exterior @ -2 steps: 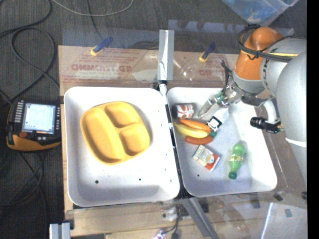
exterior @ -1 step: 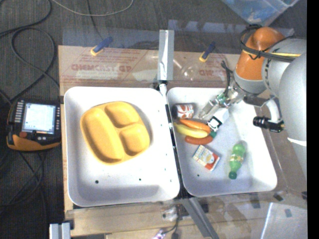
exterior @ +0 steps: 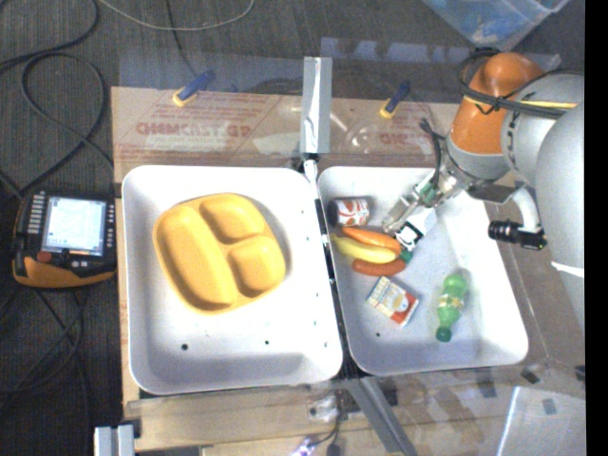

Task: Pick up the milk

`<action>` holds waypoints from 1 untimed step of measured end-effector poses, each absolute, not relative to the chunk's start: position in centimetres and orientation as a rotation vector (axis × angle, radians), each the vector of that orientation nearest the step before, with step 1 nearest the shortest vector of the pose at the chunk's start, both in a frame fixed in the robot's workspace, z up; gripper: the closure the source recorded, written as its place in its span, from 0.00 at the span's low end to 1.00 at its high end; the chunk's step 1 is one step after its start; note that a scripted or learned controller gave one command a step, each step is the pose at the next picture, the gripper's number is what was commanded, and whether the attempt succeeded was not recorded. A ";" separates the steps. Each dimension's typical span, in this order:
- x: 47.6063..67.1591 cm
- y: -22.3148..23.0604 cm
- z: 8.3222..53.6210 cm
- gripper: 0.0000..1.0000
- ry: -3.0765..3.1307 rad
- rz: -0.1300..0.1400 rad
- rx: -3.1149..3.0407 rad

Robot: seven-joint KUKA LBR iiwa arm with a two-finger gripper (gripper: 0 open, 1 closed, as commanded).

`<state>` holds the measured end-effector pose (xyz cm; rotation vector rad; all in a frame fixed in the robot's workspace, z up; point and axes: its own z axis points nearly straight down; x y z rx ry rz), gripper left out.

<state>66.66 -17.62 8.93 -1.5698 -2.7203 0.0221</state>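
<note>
The grey arm with an orange band (exterior: 494, 112) reaches in from the upper right of the frame. The left white bin (exterior: 142, 255) holds a yellow divided plastic tray (exterior: 220, 251). In the right white bin (exterior: 503, 340), the claw (exterior: 410, 218) hangs just above a carrot, and I cannot tell whether it is apart or together. The small red-and-white milk carton (exterior: 392, 301) lies lower centre, beside a green plastic bottle (exterior: 451, 304).

A bulky pale grey arm (exterior: 560, 150) with an orange wrist band (exterior: 489, 103) and a slim metal claw (exterior: 407, 218).
</note>
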 end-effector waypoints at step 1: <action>66.4 -17.4 9.0 0.00 -2.840 0.034 -1.335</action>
